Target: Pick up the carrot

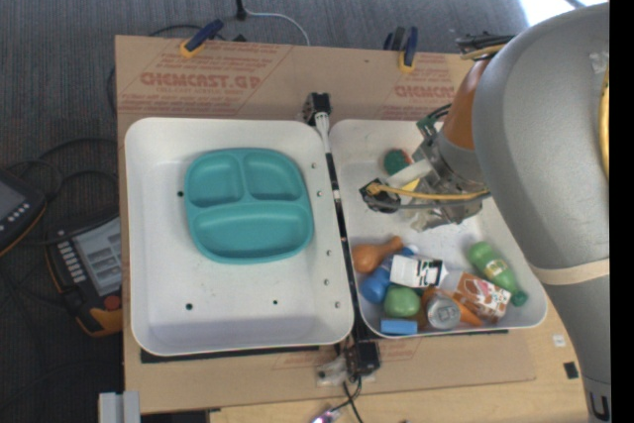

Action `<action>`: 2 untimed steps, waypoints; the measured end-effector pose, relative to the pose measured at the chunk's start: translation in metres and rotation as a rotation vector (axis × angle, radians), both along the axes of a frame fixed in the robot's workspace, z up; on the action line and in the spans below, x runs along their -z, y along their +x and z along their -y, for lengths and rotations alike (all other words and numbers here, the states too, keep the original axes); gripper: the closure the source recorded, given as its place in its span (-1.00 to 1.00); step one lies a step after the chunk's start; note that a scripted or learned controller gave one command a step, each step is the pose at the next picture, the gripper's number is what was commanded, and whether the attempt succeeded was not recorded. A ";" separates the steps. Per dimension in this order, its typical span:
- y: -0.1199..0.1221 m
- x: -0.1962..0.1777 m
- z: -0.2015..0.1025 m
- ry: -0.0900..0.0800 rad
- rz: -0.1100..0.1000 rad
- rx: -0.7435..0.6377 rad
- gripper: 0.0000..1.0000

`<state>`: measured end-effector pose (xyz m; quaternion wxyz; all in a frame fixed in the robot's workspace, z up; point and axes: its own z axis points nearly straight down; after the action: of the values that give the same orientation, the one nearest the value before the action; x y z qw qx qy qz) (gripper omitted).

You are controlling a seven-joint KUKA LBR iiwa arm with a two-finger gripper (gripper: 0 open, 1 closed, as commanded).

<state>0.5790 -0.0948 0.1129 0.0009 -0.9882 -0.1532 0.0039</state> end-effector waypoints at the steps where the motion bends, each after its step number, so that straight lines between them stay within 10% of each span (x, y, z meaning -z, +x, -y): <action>1: 0.051 -0.071 -0.059 0.000 0.007 0.104 1.00; 2: 0.073 -0.171 -0.024 -0.001 0.007 -0.099 1.00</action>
<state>0.6521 -0.0708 0.2839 -0.0005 -0.9794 -0.2019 0.0006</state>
